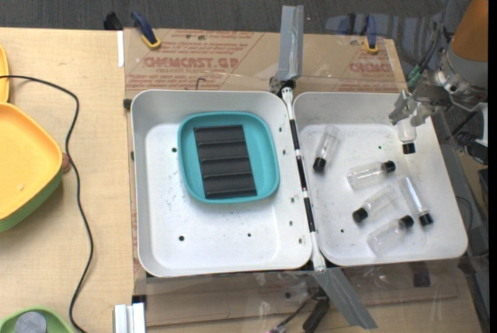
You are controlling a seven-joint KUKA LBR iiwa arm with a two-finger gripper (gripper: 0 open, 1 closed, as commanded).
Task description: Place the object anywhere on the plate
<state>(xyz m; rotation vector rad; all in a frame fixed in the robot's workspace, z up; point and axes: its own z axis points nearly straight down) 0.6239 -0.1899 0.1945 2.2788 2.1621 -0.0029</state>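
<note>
Hanging over the right bin (454,242) rim, gripper (408,124) pinching a capped clear vial (408,139), half hidden by fingers

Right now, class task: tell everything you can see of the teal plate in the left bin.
The teal plate is a rounded rectangle with a raised rim and looks like plastic. It lies flat in the left bin, toward the bin's upper middle. A dark ribbed rectangular block lies on its centre.

You have the plate (229,157) in the left bin (155,199); five vials (373,174) lie scattered in the right bin (342,242), hand (408,120) above its far corner.
</note>
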